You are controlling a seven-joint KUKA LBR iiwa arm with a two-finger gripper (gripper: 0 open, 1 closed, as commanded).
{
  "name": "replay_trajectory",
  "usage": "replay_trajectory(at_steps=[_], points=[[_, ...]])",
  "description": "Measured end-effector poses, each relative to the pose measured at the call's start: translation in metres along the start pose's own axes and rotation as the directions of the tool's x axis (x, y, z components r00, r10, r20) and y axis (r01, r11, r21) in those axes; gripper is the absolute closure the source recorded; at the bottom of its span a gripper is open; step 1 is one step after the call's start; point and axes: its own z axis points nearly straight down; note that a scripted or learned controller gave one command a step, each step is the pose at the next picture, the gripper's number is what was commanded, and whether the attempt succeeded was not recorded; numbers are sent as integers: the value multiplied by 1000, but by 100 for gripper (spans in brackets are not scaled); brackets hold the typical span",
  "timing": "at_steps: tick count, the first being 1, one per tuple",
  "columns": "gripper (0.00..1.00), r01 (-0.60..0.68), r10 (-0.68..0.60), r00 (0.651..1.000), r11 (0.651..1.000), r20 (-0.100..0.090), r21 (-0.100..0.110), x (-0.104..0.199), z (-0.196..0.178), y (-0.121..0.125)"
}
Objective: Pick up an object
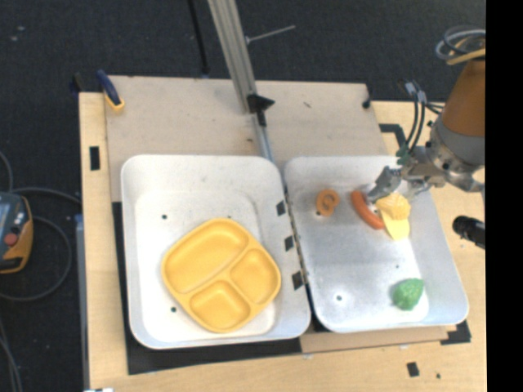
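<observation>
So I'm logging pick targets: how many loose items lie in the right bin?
4: orange ring at left, red piece and yellow piece by the gripper, green item near the front. More may be hidden.

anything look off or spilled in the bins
Nothing looks spilled or damaged. The yellow tray lies flat in the left bin, turned at a slant to its walls. In the right bin a small orange piece, a red piece, a yellow piece and a green piece lie scattered.
</observation>
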Motion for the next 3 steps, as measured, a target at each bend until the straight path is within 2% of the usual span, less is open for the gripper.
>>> replay_trajectory(at_steps=[3], points=[[100,0,0,1000,1000,-1,3,160,8,18]])
